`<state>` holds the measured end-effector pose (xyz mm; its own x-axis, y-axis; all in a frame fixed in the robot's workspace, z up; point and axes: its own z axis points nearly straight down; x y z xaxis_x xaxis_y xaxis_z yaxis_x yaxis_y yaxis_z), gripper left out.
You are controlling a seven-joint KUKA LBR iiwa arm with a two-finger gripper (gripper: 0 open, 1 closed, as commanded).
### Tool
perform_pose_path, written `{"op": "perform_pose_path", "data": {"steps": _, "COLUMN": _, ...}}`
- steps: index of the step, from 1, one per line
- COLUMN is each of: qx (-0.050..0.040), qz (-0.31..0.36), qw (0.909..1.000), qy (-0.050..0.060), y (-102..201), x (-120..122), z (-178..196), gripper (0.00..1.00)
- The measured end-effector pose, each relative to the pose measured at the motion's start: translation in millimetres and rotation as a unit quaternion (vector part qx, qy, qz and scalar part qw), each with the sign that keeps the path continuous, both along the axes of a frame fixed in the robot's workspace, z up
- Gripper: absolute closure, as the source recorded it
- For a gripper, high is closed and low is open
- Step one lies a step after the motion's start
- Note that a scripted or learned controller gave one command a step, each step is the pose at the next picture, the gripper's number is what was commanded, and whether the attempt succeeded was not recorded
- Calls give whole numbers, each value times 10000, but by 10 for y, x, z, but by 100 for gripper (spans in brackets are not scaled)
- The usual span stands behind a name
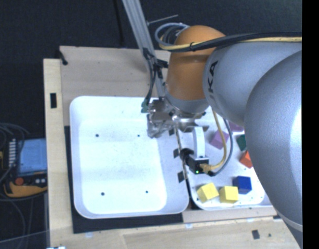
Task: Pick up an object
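1. Locate the jaws at the lower end of the wrist assembly (pixel 162 117), under the orange band (pixel 193 61). They hang over the seam where the two bins meet. The wrist hardware hides them from above, so you cannot tell how wide the jaws stand or whether anything sits between them.

2. Directly below the jaws, note the right wall of the left bin (pixel 172 191). Its white floor spreads away from the jaws toward the view's left and carries a few small dark specks.

3. Just to the view's right of the jaws, note a white bracket (pixel 200 141) and a black cable fitting (pixel 195 165) with a small green light. Both hang from the wrist.

4. Past that fitting, find the pale purple block (pixel 219 138) lying in the right bin (pixel 227 205), near the jaws but apart from them.

5. Further to the view's right of the jaws, partly hidden by the grey arm (pixel 263 113), find a green piece (pixel 241 139) and an orange-red piece (pixel 246 160).

6. Toward the camera from the jaws, and well apart from them, find two yellow blocks side by side: the first yellow block (pixel 207 192) and the second yellow block (pixel 229 193). The blue block (pixel 243 183) sits just beside the second.

7. Farthest from the jaws, off the bench (pixel 97 71) at the view's left, note a blue device (pixel 32 157) among loose cables.
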<state>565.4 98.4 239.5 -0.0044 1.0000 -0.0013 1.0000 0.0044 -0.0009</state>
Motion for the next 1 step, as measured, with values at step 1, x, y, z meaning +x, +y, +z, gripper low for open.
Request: {"op": "perform_pose_path", "data": {"steps": 1, "qx": -2, "qz": 4, "qw": 10000, "qy": 0, "y": 0, "x": 1, "z": 0, "gripper": 0}}
